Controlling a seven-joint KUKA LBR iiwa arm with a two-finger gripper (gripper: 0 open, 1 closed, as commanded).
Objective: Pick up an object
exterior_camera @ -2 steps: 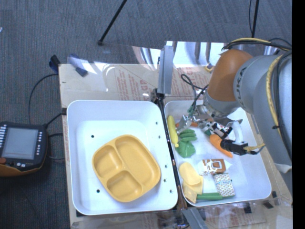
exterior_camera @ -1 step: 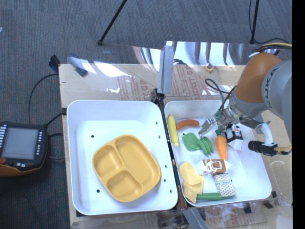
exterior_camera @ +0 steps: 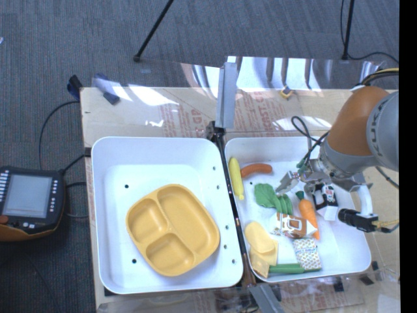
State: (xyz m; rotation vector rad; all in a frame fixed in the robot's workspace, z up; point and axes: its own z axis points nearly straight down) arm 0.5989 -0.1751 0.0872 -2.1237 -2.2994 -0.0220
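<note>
Here: smooth yellow compartment tray (exterior_camera: 172, 228), glossy white bin (exterior_camera: 111, 175); tapered orange carrot (exterior_camera: 307, 214).

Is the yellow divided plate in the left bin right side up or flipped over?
Right side up: the yellow divided plate shows its three open compartments facing the camera, lying flat on the left bin floor.

Two bins side by side on bench (exterior_camera: 130, 113). Left bin (exterior_camera: 111, 168): divided tray (exterior_camera: 172, 228) lying in it. Right bin (exterior_camera: 345, 256): banana (exterior_camera: 236, 177) along left wall, sausage (exterior_camera: 255, 169) just right of it, carrot (exterior_camera: 309, 216) mid-right, pouch (exterior_camera: 307, 253) near front.
</note>
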